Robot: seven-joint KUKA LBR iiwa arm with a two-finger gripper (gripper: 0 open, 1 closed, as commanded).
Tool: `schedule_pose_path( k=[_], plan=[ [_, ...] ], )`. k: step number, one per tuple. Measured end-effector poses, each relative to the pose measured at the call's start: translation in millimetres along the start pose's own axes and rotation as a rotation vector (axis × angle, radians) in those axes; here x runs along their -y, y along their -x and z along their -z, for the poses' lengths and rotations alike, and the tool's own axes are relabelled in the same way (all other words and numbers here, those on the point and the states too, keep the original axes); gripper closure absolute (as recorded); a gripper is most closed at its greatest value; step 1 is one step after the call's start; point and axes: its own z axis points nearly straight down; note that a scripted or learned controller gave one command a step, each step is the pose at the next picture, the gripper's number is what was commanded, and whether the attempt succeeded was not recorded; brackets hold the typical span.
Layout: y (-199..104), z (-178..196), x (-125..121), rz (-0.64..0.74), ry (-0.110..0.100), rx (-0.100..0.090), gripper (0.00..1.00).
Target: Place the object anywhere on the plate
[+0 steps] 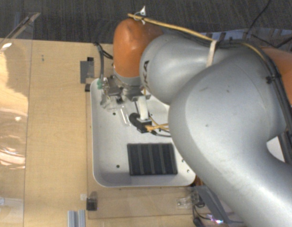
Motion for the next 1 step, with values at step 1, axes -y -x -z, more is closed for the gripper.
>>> schedule_pose_path(
  k=[1],
  plan=[
    [-7.1,45.5,51.7,0.488,-0.008,0.006,1.0]
  ],
)
